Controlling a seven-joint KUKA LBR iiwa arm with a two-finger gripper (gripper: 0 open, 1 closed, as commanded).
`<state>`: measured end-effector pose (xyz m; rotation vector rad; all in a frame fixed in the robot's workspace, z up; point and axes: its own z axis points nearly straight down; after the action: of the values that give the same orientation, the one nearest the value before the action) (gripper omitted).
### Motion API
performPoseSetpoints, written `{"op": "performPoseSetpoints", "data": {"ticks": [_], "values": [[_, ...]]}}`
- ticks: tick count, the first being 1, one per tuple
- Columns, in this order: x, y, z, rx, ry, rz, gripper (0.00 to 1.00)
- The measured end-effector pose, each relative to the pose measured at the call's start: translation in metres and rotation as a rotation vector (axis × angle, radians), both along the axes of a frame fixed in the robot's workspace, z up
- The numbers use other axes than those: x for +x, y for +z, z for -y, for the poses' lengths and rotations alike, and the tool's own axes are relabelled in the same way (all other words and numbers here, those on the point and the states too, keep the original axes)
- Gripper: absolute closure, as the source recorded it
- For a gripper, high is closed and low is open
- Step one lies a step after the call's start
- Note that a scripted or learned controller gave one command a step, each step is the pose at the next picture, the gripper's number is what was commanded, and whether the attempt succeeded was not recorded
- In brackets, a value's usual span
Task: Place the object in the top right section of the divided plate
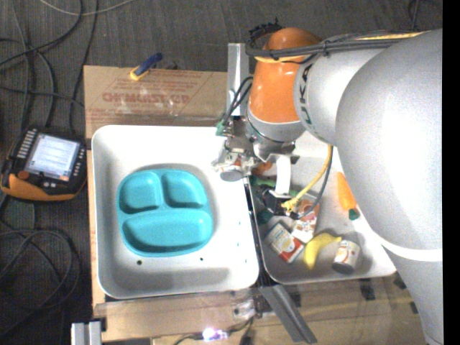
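The turquoise divided plate (pixel 167 212) lies in the left white bin (pixel 108 264). It has one long section at the front and two smaller ones behind; its top right section (pixel 184 190) holds nothing. My gripper (pixel 241 161) hangs below the orange wrist band, over the wall between the two bins and just right of the plate's far corner. The wrist body hides what is under it, apart from a small reddish patch (pixel 266 166) at its right side.
The right bin (pixel 374 270) holds a banana (pixel 320 249), a small carton (pixel 286 241), a can (pixel 346 256), an orange carrot-like piece (pixel 346 196) and a red-and-white packet (pixel 305 220). A pendant (pixel 44 164) lies on the floor at left. Cardboard (pixel 151 99) lies behind the left bin.
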<state>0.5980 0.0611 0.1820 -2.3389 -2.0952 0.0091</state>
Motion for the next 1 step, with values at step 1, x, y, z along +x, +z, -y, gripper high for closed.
{"op": "performPoseSetpoints", "data": {"ticks": [1], "values": [[-0.0206,0.055,-0.0678,0.001,-0.068,0.001,1.0]]}}
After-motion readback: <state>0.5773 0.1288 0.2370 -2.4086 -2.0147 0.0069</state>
